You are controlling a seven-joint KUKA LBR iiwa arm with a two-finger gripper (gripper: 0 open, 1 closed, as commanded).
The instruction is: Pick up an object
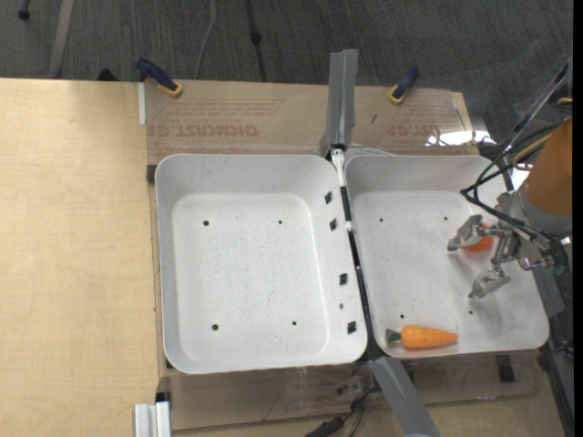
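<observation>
Gripper [480, 260] fingers spread apart over right bin [401, 198]; reddish item partly hidden behind; carrot [426, 337] near front rim.

A robotics lab or test cell, not a home or shop. A plain plywood counter [73, 244] carries a sheet of printed cardboard [237, 126] held at the counter's far edge by two spring clamps [159, 77]. Two shallow white bins [168, 271] sit side by side on it, joined by a grey metal bar [342, 98]. Grey carpet [273, 16] lies beyond, with stand legs [64, 12] and loose cables [211, 16]. A cabled robot arm [551, 185] reaches in at the right edge.
</observation>
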